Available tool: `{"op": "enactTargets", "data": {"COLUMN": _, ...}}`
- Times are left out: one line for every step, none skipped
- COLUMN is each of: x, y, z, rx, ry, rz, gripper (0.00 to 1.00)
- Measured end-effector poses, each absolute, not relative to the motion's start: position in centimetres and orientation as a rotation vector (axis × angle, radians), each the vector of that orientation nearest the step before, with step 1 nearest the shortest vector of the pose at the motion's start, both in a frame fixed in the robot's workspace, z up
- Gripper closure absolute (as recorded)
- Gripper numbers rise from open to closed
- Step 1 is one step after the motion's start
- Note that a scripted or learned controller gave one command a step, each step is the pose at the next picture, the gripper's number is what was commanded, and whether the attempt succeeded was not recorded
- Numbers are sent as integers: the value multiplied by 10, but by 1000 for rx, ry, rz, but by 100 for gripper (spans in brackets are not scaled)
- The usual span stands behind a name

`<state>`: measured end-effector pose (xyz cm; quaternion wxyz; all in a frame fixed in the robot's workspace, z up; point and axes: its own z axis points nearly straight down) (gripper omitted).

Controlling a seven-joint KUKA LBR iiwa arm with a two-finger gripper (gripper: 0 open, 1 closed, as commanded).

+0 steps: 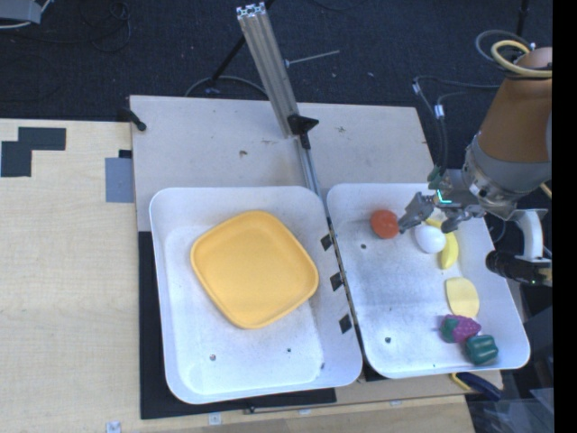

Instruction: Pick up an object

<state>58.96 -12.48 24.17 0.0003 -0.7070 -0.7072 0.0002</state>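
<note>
My gripper (435, 218) hangs over the back of the right bin (397, 332), with the arm coming in from the right. Its fingers stand open, one on each side just above a white egg-shaped object (430, 240), and nothing is held between them. A red ball (385, 224) lies just left of the gripper. A yellow banana-like piece (448, 254) lies right of the egg, partly under the gripper.
Further forward in the right bin lie a pale yellow piece (462, 296), a purple object (461, 328) and a green pepper (481, 349). The left bin (180, 350) holds a yellow square plate (253, 267). A metal rail (270, 61) stands behind the bins.
</note>
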Motion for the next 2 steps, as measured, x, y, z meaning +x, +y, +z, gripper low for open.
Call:
{"op": "enactTargets", "data": {"x": 590, "y": -125, "z": 242, "rx": -2221, "ry": -2221, "rz": 1, "gripper": 0}}
{"op": "enactTargets", "data": {"x": 586, "y": -118, "z": 181, "rx": -2217, "ry": -2220, "rz": 5, "gripper": 0}}
